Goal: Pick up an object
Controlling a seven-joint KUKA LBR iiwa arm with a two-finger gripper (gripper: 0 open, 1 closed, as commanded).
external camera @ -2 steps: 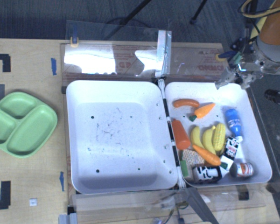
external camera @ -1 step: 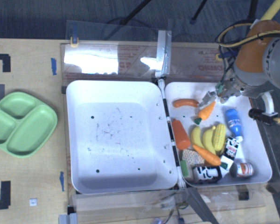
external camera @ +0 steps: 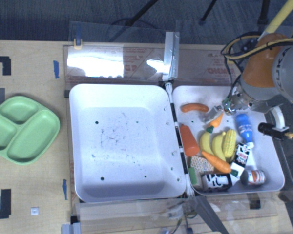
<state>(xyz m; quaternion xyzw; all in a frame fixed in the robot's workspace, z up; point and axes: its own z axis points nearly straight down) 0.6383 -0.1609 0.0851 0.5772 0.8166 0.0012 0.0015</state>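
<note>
The two bins (external camera: 119,99) are white. The divided plate (external camera: 23,129) is light green. In the right bin, the sausage (external camera: 194,107) is orange-red, the bananas (external camera: 212,144) and the corn cob (external camera: 229,143) are yellow, the carrot (external camera: 216,162) is orange, and the bottle (external camera: 244,126) is blue with a white cap. The arm (external camera: 263,72) is grey with an orange band. The bench (external camera: 29,82) is pale wood colour with blue tape marks.

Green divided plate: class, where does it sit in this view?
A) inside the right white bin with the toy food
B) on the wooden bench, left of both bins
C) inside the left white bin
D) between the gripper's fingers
B: the green divided plate lies on the bench, left of the left bin.
</note>
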